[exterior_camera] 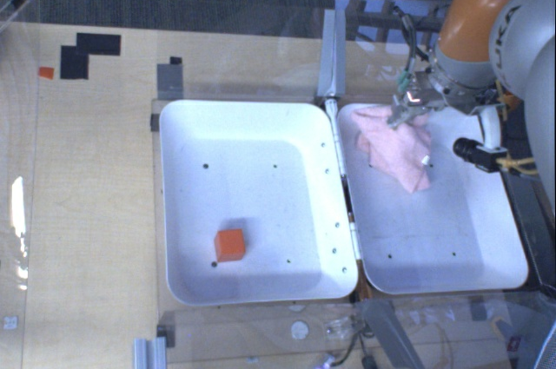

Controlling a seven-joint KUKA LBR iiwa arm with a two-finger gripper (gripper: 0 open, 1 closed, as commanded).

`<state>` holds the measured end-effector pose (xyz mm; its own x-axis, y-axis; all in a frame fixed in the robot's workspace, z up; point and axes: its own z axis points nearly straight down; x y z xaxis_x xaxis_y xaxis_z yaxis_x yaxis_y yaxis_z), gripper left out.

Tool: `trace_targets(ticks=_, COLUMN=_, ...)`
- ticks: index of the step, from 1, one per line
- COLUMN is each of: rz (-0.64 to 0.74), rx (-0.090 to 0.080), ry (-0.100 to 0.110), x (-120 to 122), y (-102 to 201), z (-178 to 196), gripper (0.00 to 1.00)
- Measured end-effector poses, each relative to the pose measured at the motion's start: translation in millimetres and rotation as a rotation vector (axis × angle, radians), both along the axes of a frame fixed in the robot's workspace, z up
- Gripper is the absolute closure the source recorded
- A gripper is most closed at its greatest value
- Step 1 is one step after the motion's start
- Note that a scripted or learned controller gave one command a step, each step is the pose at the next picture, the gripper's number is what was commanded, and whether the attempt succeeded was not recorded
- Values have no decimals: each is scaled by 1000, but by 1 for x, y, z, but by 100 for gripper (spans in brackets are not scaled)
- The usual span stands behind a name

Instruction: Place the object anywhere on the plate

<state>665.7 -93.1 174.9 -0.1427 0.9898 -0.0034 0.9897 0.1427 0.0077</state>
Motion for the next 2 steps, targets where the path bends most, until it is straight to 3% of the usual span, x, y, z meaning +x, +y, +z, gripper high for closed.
trace_targets(ticks=1, rz=8, rx=1, ry=-2, x=2, y=2, z=52, gripper=100)
trace_targets(ticks=2, rz=414, rx=-2, ry=-2, x=-12, y=61, z=56, gripper=100)
